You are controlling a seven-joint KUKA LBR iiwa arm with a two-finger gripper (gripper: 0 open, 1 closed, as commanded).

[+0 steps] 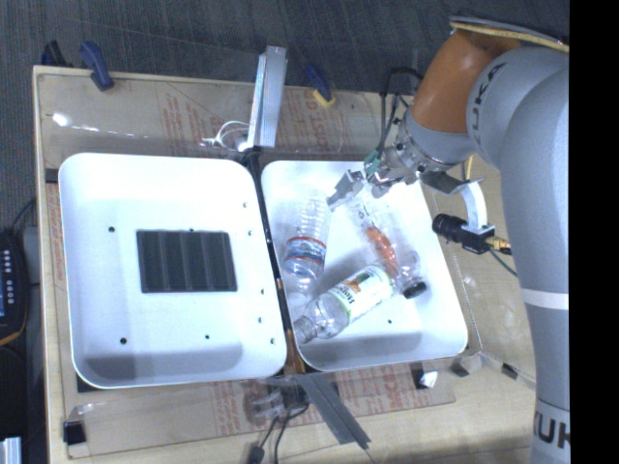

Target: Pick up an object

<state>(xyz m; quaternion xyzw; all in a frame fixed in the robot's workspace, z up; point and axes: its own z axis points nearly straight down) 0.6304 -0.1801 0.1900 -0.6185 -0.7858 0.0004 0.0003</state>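
**Gripper over far edge of right bin; bottles lie nearer and to its left**

I see the gripper (372, 177) above the far part of the right bin (440, 303), close to the far rim. Whether it is released or clenched I cannot tell at this angle. Nothing is visibly held by it.

Candidate objects, all in the right bin:

1. A clear water bottle (305, 245) with a blue-and-white label band. It lies to the left of and nearer than the gripper. Its long axis runs roughly far-to-near, tilted slightly.
2. A bottle with a green and orange label (353, 300), lying nearest the camera. Its long axis runs diagonally, from its base at near left to a dark cap at far right. Its base end touches or nearly touches the water bottle's near end.
3. A clear bottle with orange markings (385, 245), directly on the near side of the gripper. It is the closest candidate. Its long axis runs diagonally toward near right.

In my judgement the shortest move is a short travel toward the near side and a descent onto item 3, with the jaws set across its diagonal axis.

Label text on all three bottles is too small to read; no brand can be identified. The left bin (87, 259) holds a dark ribbed panel (187, 261). Faint red printing on the bench sheet (145, 114) is illegible.
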